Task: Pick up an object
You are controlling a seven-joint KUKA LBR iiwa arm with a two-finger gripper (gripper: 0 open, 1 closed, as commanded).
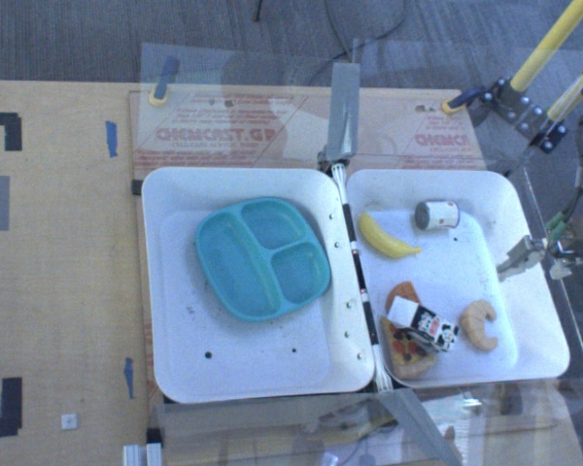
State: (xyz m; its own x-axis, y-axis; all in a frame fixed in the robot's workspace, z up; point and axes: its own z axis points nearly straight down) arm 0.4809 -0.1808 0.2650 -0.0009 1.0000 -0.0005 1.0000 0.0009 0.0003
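Two shallow white bins stand side by side on the wooden surface (pixel 58 260), touching along their inner edges. The left bin (pixel 175 357) holds a teal divided plate (pixel 262 258), which lies flat slightly left of and above the bin's centre, apart from every wall.

The objects open to picking are gathered in the right bin (pixel 539 357). A yellow banana (pixel 387 239) lies near the upper left of that bin, close to the dividing edge. A small grey and white can (pixel 435 215) lies on its side just above and to the right of the banana, not touching it. A croissant (pixel 481 324) rests near the lower right. What appears to be a toy pizza slice (pixel 406 349) lies at the lower left, with a small white, black and red packet (pixel 423 320) across its top; the packet's markings are too small to read.

A pale metal piece (pixel 527 254) sits at the right bin's outer rim. Whether the jaws are open or closed cannot be told.
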